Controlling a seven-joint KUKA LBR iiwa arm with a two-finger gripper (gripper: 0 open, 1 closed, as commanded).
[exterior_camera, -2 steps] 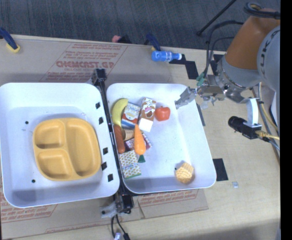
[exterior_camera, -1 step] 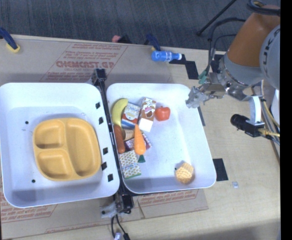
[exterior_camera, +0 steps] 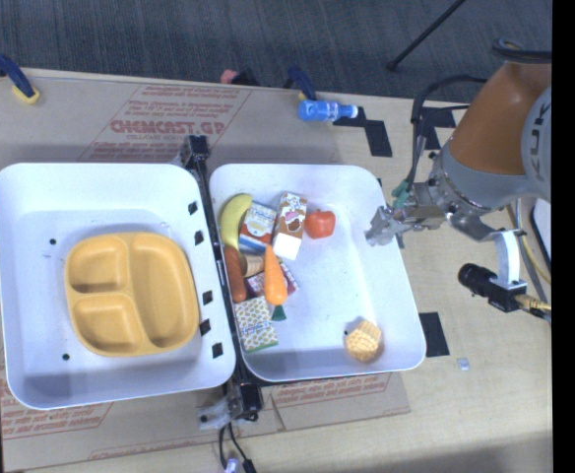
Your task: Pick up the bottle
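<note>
Quick status on the bottle pick: as far as we can see, it hasn't happened yet. The grey arm with the orange band [exterior_camera: 494, 126] comes in from the right, and its gripper [exterior_camera: 381, 227] hangs right at the right-hand rim of the right shallow white bin [exterior_camera: 396, 294]. It's above the edge, not down among the stuff. From this angle we can't tell whether it's spread or pinched together, and we see nothing caught in it.

Our best guess for the bottle is the small clear plastic bottle with a blue label [exterior_camera: 325, 111]. It's lying on its side on the tabletop [exterior_camera: 484, 392], just past the top rim of the right bin and well apart from the gripper. It's small and a bit blurry, so we're not certain of that.

Inside the right bin there's a clump of toy food toward the left side:
- a yellow banana [exterior_camera: 231, 220]
- a couple of small cartons [exterior_camera: 289, 215]
- a red tomato [exterior_camera: 319, 225]
- an orange carrot [exterior_camera: 275, 279]

A yellow corn cob [exterior_camera: 363, 340] sits alone near the lower right corner. The left white bin [exterior_camera: 12, 215] holds a yellow divided plate [exterior_camera: 130, 292].

So basically everything is still to do: get over the bottle, come down, close on it and lift. If that blue one really is the target, we reckon the arm has a fair way to swing toward the top of the view first.
</note>
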